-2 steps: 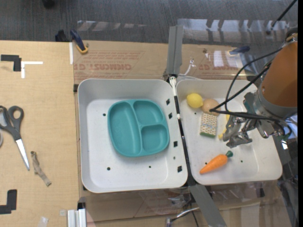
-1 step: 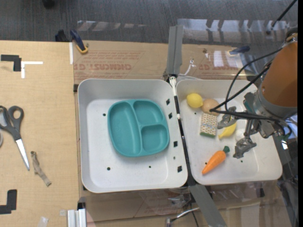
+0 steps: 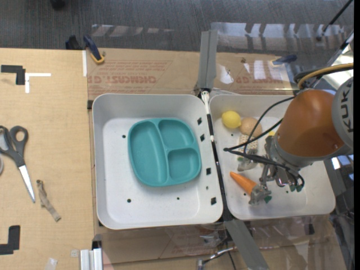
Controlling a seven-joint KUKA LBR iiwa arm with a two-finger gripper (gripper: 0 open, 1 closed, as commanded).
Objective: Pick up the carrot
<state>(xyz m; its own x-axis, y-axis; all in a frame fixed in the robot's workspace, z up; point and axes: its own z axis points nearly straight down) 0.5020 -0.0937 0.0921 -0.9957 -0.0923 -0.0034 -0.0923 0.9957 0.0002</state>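
On the bare worktop (image 3: 50, 122) at far left lie a pair of scissors (image 3: 18, 156) and a scrap of tape (image 3: 48, 200), well apart from the job and no hindrance. Next comes the left bin (image 3: 107, 207), which carries a teal divided plate (image 3: 165, 151) set near its middle, likely a place for things to be put down. Across the divider, the right bin (image 3: 315, 207) holds the carrot (image 3: 243, 183), lying flat near the bin's left wall with its tip pointing left. Behind it sit a lemon (image 3: 230, 119) and a pale egg-like thing (image 3: 248, 126), close together near the far wall. The tool (image 3: 260, 194) hangs just beside the carrot's thick end, apparently lowered for the grasp; whether it is released or clenched I cannot tell, since cables and the arm (image 3: 306, 125) hide it
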